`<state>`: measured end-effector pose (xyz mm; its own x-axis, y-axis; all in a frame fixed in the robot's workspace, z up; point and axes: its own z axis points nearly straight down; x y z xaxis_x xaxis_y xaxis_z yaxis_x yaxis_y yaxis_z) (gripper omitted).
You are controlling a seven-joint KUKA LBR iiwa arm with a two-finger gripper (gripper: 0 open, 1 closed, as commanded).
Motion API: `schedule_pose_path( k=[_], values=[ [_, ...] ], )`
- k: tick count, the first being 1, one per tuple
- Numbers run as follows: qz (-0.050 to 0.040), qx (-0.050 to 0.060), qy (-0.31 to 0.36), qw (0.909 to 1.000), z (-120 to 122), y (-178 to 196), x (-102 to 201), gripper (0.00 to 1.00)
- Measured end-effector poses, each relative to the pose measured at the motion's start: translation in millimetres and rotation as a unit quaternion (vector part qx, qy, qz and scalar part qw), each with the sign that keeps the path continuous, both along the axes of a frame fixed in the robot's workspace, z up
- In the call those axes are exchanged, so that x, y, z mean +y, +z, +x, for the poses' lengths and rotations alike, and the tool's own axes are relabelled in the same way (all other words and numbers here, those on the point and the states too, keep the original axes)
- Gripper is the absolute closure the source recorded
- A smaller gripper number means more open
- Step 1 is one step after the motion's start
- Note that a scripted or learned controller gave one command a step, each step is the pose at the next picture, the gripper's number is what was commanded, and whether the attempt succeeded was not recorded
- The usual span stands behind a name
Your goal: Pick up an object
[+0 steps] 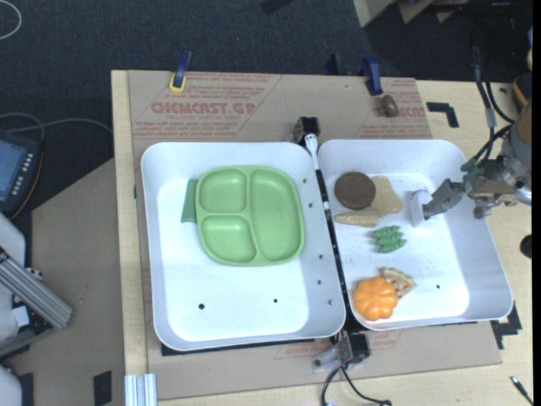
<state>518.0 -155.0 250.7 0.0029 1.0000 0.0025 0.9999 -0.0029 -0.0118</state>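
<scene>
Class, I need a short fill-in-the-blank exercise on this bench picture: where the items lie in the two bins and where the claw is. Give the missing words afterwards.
1. The green divided plate lies in the ____ bin.
2. The plate has ____ compartments.
3. The orange pumpkin-shaped toy sits in the right bin, near its ____ edge.
4. The claw is over the ____ bin, right of the brown disc.

Missing words: left; three; front; right
</scene>
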Motion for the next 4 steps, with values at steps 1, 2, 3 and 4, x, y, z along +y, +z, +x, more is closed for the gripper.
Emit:
schedule_pose_path(
  k=[1,2,3,4],
  values=[
    [-0.0012,-0.006,0.001,1.0,2,6,0,0.0],
    [-0.0001,-0.003,0.001,1.0,4,-37,4,0.0],
    [0.0002,-0.002,0.001,1.0,6,-100,1,0.0],
    [0.0012,-0.004,0.001,1.0,5,-161,-1,0.0]
  ],
)
